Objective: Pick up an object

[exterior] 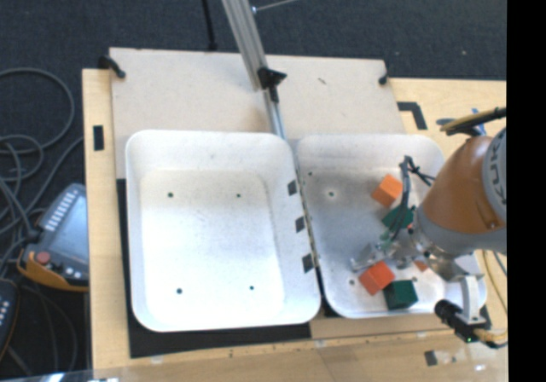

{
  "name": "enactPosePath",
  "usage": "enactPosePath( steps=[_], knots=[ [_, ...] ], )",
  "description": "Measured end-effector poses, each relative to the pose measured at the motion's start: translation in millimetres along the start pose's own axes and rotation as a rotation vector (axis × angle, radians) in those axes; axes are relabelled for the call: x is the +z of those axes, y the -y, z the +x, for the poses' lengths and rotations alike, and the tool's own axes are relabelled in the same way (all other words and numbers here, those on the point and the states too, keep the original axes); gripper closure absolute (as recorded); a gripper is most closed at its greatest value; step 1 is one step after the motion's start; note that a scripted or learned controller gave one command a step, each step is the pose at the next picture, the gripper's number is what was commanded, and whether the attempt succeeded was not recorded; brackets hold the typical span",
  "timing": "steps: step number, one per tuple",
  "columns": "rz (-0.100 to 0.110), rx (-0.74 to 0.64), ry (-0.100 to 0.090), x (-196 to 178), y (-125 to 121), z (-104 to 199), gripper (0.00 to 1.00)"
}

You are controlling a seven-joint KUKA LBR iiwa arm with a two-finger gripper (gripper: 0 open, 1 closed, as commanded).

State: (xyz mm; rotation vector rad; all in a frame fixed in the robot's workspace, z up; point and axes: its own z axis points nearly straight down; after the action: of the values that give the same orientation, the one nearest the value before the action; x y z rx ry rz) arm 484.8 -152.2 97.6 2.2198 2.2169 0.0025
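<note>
1. We see an orange block [387,190] lying in the right bin [341,169], toward its right edge and about midway between far and near edges, tilted.
2. Just nearer lies a dark green piece [397,218], partly hidden by the arm.
3. A red-orange block [375,278] sits near the bin's near edge, turned at an angle.
4. A dark green cube [400,294] lies just beside it, closer to the near right corner.
</note>
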Motion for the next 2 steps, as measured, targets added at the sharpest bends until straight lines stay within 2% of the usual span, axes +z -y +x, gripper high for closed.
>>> enactPosePath(
  steps=[1,2],
  knots=[
    [0.0,-0.005,0.0,0.1,-40.9,6.9,0.0],
    [0.0,-0.004,-0.001,-0.4,0.7,47.8,0.0]
  ],
)
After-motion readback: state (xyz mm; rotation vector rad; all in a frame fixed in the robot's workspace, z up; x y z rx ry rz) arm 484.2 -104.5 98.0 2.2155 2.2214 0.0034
